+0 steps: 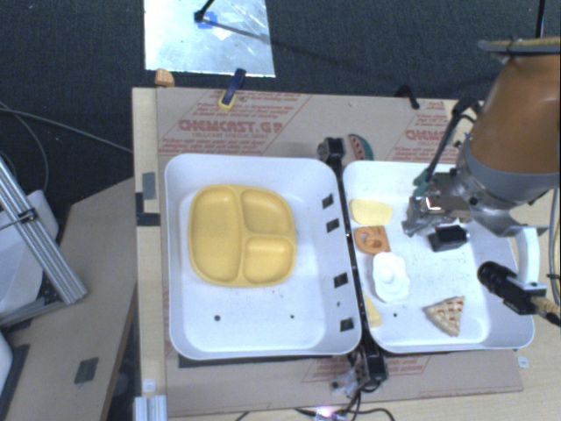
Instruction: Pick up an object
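The right bin (500,327) holds several toy food pieces: a pale yellow slice (371,210) at its upper left, a brown pretzel-like piece (372,239) just below it, a white piece (390,275) lower still, and a waffle-patterned wedge (445,314) near the front. A small yellow bit (372,314) lies by the bin's left wall. My gripper (428,209) hangs over the upper middle of the right bin, to the right of the yellow slice. The arm's bulk covers much of it, and nothing shows between its fingers.
The left bin (202,331) holds a yellow divided plate (241,235). A black fitting (507,286) of the arm reaches over the right bin's right side. Both bins rest on a cardboard sheet (289,121). A shiny square sheet (209,23) lies on the floor behind.
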`<state>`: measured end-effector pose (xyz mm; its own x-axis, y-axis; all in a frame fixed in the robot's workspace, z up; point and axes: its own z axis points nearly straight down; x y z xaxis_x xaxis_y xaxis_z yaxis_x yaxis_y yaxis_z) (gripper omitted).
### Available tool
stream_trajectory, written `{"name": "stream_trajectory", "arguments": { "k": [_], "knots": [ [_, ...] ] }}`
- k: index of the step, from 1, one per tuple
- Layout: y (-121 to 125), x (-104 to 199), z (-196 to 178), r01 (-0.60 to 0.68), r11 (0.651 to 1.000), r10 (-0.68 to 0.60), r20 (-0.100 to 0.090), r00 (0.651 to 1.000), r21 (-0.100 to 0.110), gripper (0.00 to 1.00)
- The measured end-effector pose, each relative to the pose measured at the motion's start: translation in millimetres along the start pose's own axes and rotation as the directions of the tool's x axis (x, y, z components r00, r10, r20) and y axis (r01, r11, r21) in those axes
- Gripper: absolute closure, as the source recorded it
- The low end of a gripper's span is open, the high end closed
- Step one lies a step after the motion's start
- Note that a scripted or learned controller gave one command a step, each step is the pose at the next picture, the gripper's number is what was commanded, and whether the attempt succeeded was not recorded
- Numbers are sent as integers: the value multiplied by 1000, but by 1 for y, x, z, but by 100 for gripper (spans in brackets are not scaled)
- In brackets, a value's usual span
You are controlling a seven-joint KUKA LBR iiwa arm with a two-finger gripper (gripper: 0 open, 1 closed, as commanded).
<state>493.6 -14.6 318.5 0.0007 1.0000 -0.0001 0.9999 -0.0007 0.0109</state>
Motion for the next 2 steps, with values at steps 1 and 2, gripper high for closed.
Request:
{"name": "stream_trajectory", "arguments": {
  "k": [1,2],
  "knots": [
    [-6,71,-10,12,1000,-12,-3,1000,7,100],
    [-6,67,-9,5,1000,-5,0,1000,8,0]
  ]
}}
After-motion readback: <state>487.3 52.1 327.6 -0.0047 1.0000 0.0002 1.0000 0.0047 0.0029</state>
